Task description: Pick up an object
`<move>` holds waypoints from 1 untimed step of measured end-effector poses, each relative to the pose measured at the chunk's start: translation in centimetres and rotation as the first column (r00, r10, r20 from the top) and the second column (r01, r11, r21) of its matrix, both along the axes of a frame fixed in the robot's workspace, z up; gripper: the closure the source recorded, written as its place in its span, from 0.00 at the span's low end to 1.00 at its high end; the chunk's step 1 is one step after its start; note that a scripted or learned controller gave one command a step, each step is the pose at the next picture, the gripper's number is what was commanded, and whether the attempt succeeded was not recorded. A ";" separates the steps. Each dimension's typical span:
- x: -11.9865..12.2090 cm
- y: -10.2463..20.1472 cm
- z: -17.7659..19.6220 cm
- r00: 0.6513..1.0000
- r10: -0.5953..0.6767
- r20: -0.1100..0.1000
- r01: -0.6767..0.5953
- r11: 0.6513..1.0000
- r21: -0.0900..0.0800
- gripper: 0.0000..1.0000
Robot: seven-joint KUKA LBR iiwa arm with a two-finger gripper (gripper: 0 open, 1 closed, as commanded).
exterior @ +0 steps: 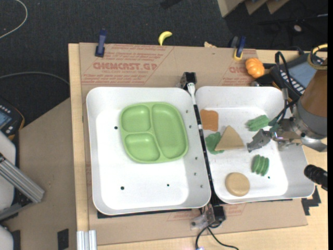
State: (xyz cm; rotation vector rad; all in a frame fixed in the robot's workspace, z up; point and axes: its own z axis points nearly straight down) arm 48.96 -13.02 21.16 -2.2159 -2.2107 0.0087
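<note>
1. While the task names no single object, the right bin (pixel 276 95) holds several loose ones: an orange-brown square (pixel 209 120), a tan wedge (pixel 229 138), a round tan disc (pixel 237 184), and green pieces.
2. One green piece (pixel 213 141) sits at the wedge's left edge, touching it; another green piece (pixel 257 122) lies near the gripper's fingers; a third green ridged piece (pixel 260 164) lies below the gripper, above the bin's lower right.
3. Gripper (pixel 258 138) is low over the right bin, just right of the wedge, its dark fingers parted a little with nothing between them.
4. Arm (pixel 316 105) comes in from the right, orange band above the wrist.
5. Left bin (pixel 104 155) holds a green divided tray (pixel 154 132), three compartments, lying flat, upper middle.
6. Both bins sit side by side on a brown board (pixel 135 64) with red print.
7. Blue clamps (pixel 100 43) on the board's far edge; a yellow banana-shaped toy (pixel 164 36) and an orange toy (pixel 254 66) lie outside the bins.
</note>
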 end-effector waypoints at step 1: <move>0.6 -0.1 1.3 1.000 0.001 0.015 -0.001 1.000 -0.005 1.00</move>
